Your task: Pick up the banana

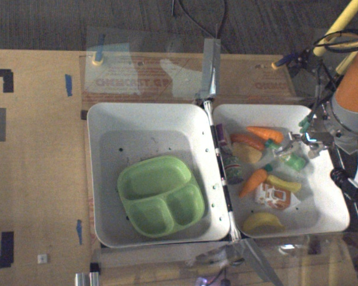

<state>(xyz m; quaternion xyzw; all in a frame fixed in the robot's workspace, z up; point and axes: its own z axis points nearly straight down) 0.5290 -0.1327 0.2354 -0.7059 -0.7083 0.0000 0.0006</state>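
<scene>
Around the banana [284, 184]: carrot [253, 182], carton [271, 196], green bottle [293, 161].

So the grey arm [351, 103] with its orange band comes in from the right edge, wrist angled down and left, gripper [291, 145] hanging low over the right bin's [328, 219] upper half.

Grey arm [346, 121] with an orange band, black cables, metallic claw [295, 143].
</scene>
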